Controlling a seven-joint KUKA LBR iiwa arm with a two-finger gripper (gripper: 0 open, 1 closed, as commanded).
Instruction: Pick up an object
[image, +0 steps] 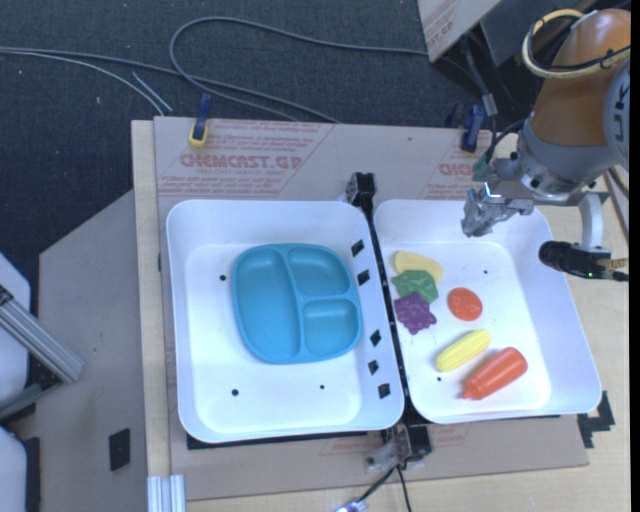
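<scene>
Nothing is lifted yet, by my reading; the gripper sits at the upper right of the frame, above the far rim of the right bin, and whether it is released or clenched I cannot tell. Six toy foods lie in that bin: one yellow piece, one green piece, one purple grape bunch, one orange-red round piece, one corn cob, one carrot; one blue divided plate lies in the left bin; two bins in all.

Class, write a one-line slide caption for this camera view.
Gripper above the right bin of toy foods; blue tray in the left bin.
</scene>
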